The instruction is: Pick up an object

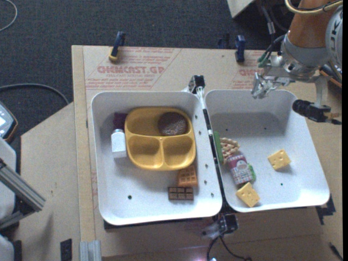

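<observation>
I hold the two-finger gripper [261,89] over the far rim of the right white bin [304,194], fingers slightly parted, gripping nothing. Nearest target — the small yellow holed cheese wedge [278,160] — lies toward that bin's near side, well apart from the fingers.

Even, soft overhead light, moderately bright. White bins [109,200] slightly washed out, faint shadows along inner walls. Overall mild softness, low resolution; dark floor [54,15] underexposed, detail lost.
</observation>
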Available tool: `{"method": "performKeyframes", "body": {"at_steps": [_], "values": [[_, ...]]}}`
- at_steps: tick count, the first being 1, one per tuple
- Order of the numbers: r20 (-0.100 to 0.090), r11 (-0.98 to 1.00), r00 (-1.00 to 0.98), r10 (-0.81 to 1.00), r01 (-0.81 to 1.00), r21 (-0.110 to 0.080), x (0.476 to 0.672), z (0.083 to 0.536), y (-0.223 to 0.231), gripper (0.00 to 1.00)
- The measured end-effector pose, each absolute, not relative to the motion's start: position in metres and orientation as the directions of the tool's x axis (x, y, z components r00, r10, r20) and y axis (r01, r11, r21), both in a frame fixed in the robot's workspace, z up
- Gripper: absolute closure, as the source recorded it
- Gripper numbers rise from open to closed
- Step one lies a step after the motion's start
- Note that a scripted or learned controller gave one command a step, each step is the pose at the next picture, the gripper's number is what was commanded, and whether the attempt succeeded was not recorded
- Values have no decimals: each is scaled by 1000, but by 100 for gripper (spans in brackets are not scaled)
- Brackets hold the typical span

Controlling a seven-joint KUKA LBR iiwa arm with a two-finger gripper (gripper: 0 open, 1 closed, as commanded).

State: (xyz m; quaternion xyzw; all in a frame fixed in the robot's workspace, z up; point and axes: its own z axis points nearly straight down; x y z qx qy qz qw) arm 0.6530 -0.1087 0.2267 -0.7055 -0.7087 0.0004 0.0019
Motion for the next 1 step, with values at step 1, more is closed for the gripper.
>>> {"method": "performKeyframes", "body": {"at_steps": [1], "values": [[3,5,-5,1000,1000,-4,628,218,-57,100]]}}
